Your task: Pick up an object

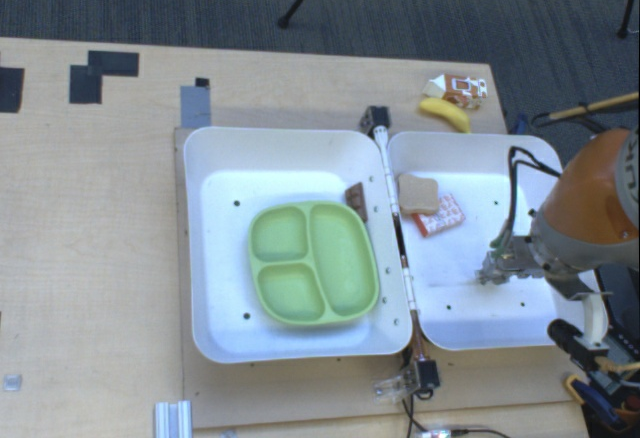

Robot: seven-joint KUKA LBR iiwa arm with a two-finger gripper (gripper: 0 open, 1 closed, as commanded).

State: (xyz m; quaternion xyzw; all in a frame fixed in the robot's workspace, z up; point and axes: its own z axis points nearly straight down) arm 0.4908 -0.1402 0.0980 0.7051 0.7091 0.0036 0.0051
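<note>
A tan bread-like block [418, 193] and a red-and-white packet [440, 215] are lying touching each other in the upper left part of the right bin [500, 326], close to the divider between the bins; either could be serving as the object to pick up. Both are resting on the bin floor, so nothing is being lifted yet and the task is looking barely begun. The gripper [497, 269] is hanging low over the middle of the same bin, apart from the two items and to their lower right; whether it is spread or closed I cannot tell, and nothing is showing in it. The whole grasp and lift are remaining to be done. In the left bin [215, 326] a green divided plate [314, 264] is sitting with a small brown piece [355, 196] just beside its upper right edge. Outside the bins, a banana [445, 113] and a small carton [462, 86] are lying on the bench [90, 256]
</note>
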